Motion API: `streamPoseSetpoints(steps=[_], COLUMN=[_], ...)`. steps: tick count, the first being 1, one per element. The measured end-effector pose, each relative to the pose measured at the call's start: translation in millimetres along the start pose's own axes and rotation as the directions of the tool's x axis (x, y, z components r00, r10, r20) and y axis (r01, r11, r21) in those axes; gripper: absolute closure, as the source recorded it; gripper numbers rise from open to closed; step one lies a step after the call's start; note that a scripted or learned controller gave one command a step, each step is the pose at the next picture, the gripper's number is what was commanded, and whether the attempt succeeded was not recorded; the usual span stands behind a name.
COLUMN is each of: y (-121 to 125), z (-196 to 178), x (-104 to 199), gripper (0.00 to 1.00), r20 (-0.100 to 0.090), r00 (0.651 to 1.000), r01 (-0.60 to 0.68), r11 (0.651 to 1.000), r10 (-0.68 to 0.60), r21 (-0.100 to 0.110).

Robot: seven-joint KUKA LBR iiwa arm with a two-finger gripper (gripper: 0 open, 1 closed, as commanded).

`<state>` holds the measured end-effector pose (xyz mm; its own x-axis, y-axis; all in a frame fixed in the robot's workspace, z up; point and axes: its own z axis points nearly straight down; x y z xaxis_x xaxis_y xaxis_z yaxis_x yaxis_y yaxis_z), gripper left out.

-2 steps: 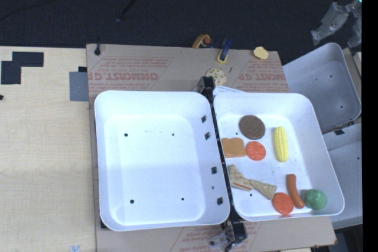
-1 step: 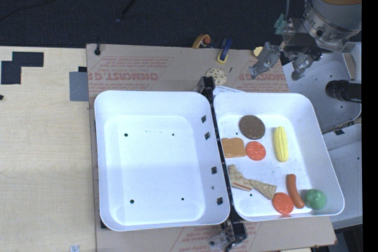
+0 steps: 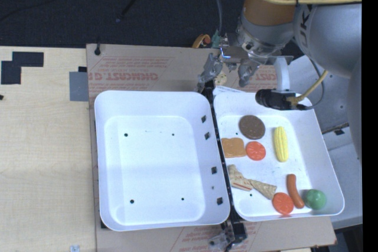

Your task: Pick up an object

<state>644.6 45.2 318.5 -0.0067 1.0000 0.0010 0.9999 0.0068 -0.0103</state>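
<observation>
Gripper point(image 3: 228, 72) open, seemingly empty, at 12 o'clock above right bin point(image 3: 322, 144). Inside: brown disc point(image 3: 252, 126), corn point(image 3: 281, 143), toast point(image 3: 234, 147), sausage point(image 3: 295, 190), green ball point(image 3: 316, 198). Left bin point(image 3: 106, 156) at 9 o'clock.

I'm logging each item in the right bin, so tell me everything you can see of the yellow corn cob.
The corn cob is a small, bright yellow toy-like piece, plastic by its look, with faint rows of kernels along its length. It lies flat on the floor of the right bin, its long axis running nearly straight up and down the picture, near the bin's right wall. It looks whole. Nothing touches it: the red-orange disc lies just to its left, apart, and the gripper hangs well above it, beyond the bin's far edge.
</observation>
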Motion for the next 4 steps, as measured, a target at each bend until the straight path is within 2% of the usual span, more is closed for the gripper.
streamPoseSetpoints(steps=[1,2,3,4], y=[-1.0,-14.8,-38.9,-30.1], z=[-17.4,13.2,21.8,-89.7], x=[-4.0,-40.7,-36.5,-15.2], gripper=[1.0,1.0,1.0,1.0], r20=[0.002,0.002,0.001,0.0], r00=[1.0,1.0,1.0,1.0], r01=[-0.003,-0.01,-0.009,-0.003], r11=[1.0,1.0,1.0,1.0], r10=[0.003,0.01,0.009,0.003], r21=[-0.005,-0.003,-0.004,-0.021])
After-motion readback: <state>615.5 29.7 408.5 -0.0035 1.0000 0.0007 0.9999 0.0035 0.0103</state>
